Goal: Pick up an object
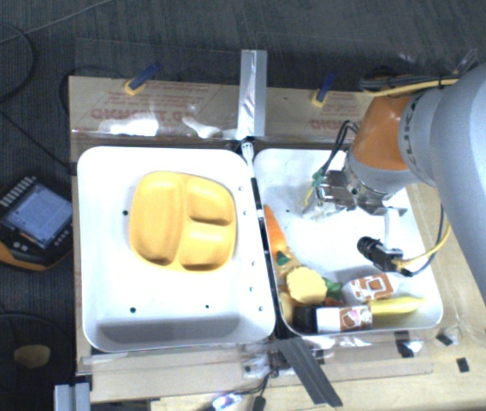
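Camera view, single entry. Right bin (423,311): I log the arm's wrist low over its upper half, gripper (339,191) near the bin's centre-top; whether it is released or clenched on anything I cannot tell, as the wrist body hides that end. Contents, clustered along the bin's lower edge: carrot (273,228) against the left wall at roughly 9 o'clock from the gripper; yellow lumpy piece (305,285) at about 7 o'clock; two small bottles (358,302) and a yellow banana-like piece (405,305) at 5 to 6 o'clock. All lie well apart from the gripper, with bare white floor directly below it. Left bin (89,229): one yellow divided tray (181,219), at 9 o'clock, across the divider. Risks, in my judgement: descending here closes on nothing; the crowded lower heap invites a pinch on two items or a slip off the bottles; the loose cable (414,259) by the wrist may snag.
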{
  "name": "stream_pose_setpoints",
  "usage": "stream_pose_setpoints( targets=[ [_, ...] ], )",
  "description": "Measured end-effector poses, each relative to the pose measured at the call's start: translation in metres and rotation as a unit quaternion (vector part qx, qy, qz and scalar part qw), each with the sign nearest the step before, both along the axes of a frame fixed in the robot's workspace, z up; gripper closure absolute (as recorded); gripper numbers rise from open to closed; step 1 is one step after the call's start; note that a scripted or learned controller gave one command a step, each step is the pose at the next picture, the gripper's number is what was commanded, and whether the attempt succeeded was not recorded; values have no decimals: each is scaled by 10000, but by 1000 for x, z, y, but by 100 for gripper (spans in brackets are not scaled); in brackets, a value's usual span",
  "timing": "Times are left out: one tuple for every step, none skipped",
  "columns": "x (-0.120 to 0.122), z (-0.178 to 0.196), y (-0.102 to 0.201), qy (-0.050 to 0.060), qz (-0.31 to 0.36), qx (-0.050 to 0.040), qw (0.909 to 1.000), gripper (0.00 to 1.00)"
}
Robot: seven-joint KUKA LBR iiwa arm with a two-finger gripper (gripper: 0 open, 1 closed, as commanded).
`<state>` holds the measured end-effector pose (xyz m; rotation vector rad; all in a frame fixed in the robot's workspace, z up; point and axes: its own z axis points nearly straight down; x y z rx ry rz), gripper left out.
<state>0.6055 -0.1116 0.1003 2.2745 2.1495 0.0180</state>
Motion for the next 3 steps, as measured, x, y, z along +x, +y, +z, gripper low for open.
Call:
stream_pose_setpoints(
  targets=[
    [0, 0, 0, 0, 1, -1, 10000, 0],
    [24, 86, -72, 95, -1324, -11, 9912, 0],
    [56, -6, -14, 92, -706, -12, 9975, 0]
  ],
)
